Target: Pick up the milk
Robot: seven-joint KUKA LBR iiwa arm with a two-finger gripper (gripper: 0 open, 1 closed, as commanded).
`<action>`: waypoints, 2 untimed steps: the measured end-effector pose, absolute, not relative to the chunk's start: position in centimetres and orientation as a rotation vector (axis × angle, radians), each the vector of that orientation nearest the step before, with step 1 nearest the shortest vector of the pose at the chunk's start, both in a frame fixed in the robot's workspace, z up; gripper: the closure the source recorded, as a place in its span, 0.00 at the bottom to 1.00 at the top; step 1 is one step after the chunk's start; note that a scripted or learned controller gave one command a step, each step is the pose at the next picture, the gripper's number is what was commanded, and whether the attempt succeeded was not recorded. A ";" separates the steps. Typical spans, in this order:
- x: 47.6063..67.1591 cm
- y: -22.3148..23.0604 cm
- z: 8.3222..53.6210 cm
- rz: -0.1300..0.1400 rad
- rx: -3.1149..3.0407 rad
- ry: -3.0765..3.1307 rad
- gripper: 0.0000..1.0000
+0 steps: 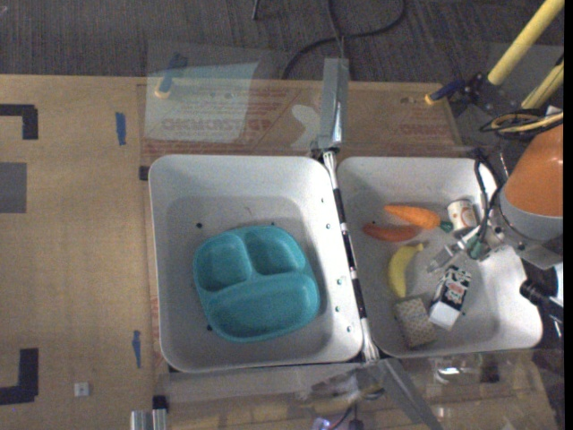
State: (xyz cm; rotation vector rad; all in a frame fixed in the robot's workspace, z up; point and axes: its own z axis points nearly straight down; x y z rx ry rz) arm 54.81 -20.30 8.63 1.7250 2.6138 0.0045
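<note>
The milk [451,297] is a small white carton with black patches, lying in the right bin [515,330] near its front right. My gripper [462,253] hangs just above and behind the carton's top end, with the orange-banded wrist [540,186] reaching in from the right. The view does not show the carton between the gripper's parts.
In the right bin lie an orange carrot [413,215], a red-orange piece [390,233], a yellow banana [400,269], a speckled brown block [414,321] beside the milk, and a small can [461,212] behind the gripper. The left bin [170,195] holds a teal divided plate [257,281].
</note>
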 end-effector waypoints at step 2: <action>53.6 -21.8 8.9 0.010 1.683 2.640 0.00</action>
